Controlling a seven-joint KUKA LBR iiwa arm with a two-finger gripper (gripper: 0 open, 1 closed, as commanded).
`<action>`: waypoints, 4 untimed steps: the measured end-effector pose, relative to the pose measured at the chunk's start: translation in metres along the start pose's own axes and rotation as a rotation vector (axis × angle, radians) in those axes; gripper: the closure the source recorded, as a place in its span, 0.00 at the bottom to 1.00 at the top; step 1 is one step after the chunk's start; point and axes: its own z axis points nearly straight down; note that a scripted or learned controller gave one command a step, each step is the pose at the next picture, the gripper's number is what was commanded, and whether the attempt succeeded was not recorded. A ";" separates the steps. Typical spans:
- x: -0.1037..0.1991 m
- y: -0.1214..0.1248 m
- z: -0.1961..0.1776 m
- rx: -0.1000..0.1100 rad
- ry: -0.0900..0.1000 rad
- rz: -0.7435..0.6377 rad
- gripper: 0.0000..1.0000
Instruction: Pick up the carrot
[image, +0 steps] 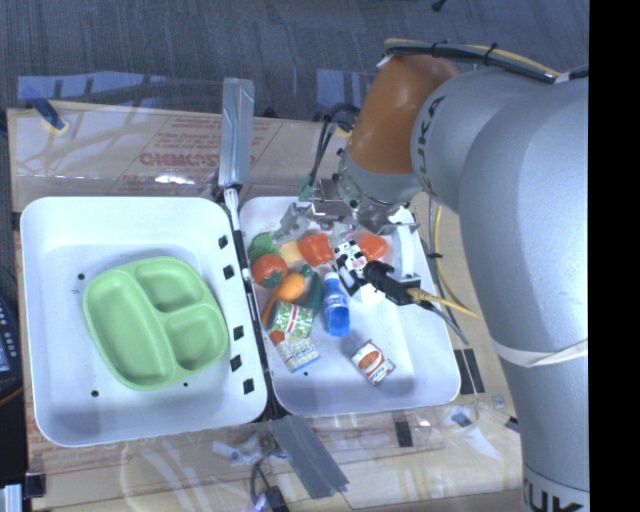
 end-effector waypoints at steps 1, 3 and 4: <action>-0.039 -0.038 0.098 -0.004 0.001 -0.097 0.00; -0.039 -0.038 0.088 -0.003 0.000 -0.101 0.00; -0.065 -0.005 0.079 -0.009 0.000 -0.278 0.00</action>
